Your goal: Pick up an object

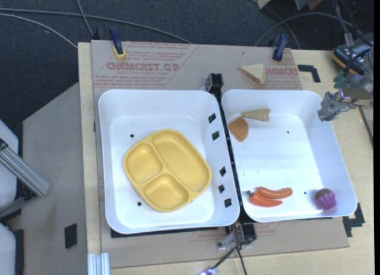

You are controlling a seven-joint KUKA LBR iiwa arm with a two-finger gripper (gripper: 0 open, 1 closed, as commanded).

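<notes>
The right bin (332,149) holds several toy foods. A tan wedge (256,114) and a round brown bun (238,129) lie near its far left corner. An orange sausage (274,192) lies over a red-orange carrot (264,201) at the front, and a purple piece (325,199) sits in the front right corner. My gripper (330,107) hangs at the bin's far right rim, well away from all of them, with nothing seen in it.
The left bin (113,149) holds a yellow divided tray (167,169). A sandwich wedge (254,73) lies on the cardboard behind the right bin. Blue clamps (117,43) (279,46) stand at the board's back edge. Black clips run along the divider between the bins.
</notes>
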